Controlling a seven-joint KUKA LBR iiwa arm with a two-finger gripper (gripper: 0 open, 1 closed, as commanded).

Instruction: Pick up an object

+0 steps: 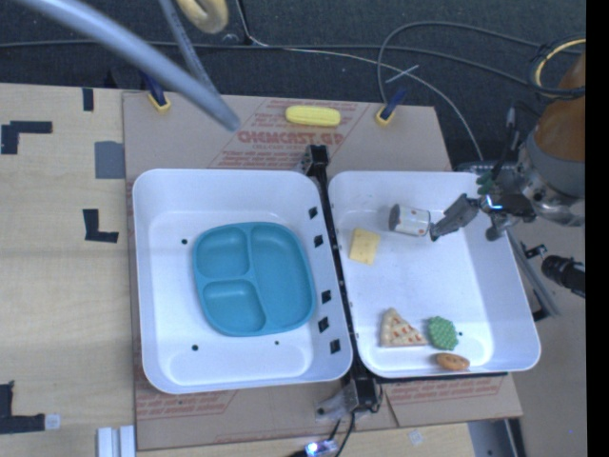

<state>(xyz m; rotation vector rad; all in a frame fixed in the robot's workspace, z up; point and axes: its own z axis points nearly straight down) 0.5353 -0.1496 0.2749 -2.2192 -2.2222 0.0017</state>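
In the left bin I see a blue divided plate at its centre. In the right bin: a yellow block near the left wall, a small grey-white can near the far edge, and a pizza slice, green piece and brown piece by the near edge. My gripper hangs just right of the can, jaws spread, nothing between them. Risk: one finger may nudge the can, rolling it away.

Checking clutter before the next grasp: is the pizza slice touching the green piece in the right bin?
Cannot tell. In the camera view the pizza slice and the green piece lie side by side near the right bin's front wall; their edges look nearly joined, but neither contact nor gap is plain.
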